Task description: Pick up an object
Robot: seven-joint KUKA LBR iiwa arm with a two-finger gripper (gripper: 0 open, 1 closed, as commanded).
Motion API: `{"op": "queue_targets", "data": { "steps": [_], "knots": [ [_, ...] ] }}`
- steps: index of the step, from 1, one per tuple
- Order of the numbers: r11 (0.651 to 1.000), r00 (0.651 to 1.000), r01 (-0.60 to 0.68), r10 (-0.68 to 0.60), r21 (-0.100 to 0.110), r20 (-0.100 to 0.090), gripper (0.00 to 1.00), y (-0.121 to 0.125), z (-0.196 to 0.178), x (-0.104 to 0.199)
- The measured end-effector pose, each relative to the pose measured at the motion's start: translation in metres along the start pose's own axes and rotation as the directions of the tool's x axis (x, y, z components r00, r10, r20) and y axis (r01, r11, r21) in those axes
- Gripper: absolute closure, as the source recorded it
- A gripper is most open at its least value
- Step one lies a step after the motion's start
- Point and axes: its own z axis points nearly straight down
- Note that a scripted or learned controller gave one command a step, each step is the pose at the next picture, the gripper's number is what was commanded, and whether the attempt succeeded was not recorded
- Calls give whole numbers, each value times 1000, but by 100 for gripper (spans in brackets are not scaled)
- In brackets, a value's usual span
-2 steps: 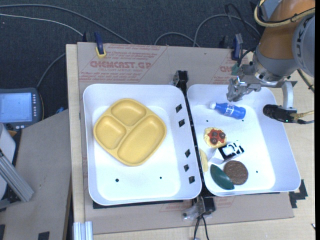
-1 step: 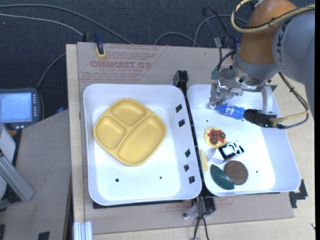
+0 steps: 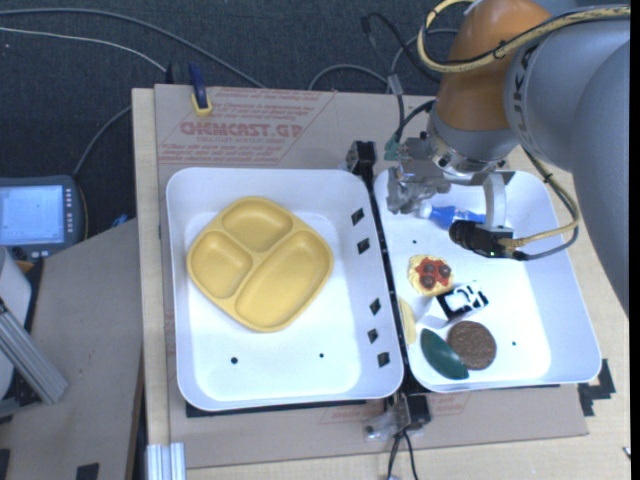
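Nearest the camera, at the front of the right bin, sits a flat brown disc, round and matt like a biscuit, and touching its left edge lies a dark green leaf-shaped piece, smooth and pointed. Just behind them is a small black-and-white block, boxy with hard edges. Behind that, a pale yellow slice dotted with red, soft-looking, like a toy pizza. A thin yellowish strip lies along the bin's left wall.

Over in the left bin, smooth glossy white plastic with rounded corners, a yellow tray rests flat in the middle: a rounded, moulded thing split into three shallow compartments.

Further back in the right bin, a blue piece peeks out just beneath the arm. The gripper hangs over the bin's back-left corner, grey metal, close to that blue piece; I cannot tell how its jaws stand, and nothing is seen between them. A black cylindrical part juts out beside it. Above, the arm's glossy orange band bulges round and domed.

Behind both bins the worktop shows brown cardboard with red print.
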Motion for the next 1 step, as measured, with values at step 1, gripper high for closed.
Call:
{"op": "queue_targets", "data": {
  "steps": [1],
  "knots": [
    [1000, 1000, 1, -1, -6, 1, 100, 3, -16, 55]
  ]
}}
